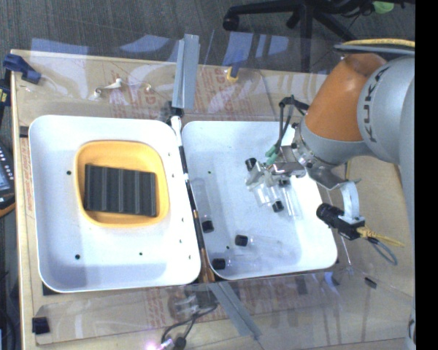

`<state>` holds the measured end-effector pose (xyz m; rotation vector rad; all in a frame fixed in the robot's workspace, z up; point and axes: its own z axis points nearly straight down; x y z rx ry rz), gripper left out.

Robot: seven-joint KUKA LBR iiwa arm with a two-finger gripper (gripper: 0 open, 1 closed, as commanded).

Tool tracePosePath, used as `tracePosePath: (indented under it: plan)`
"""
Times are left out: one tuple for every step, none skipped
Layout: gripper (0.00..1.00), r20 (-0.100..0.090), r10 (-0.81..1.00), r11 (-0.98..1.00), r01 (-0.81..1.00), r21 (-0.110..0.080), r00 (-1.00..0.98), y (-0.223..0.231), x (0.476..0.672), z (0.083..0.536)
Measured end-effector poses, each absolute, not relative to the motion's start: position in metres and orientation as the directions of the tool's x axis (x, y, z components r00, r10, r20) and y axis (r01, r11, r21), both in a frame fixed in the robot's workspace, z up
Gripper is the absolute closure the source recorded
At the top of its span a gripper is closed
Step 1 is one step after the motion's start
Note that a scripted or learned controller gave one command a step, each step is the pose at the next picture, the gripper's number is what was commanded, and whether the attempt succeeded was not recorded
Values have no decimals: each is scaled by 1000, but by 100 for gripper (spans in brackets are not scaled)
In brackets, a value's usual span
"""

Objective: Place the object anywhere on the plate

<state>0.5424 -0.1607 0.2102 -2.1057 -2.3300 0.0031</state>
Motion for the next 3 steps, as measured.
tracePosePath:
  plan:
    - [100, 0, 951, 310, 951, 0, -310, -125, 600, 213]
    - [100, 1, 817, 577, 817, -1, -577, -17, 622, 197]
    - [0, 1, 817, 576, 817, -1, -576, -18, 622, 197]
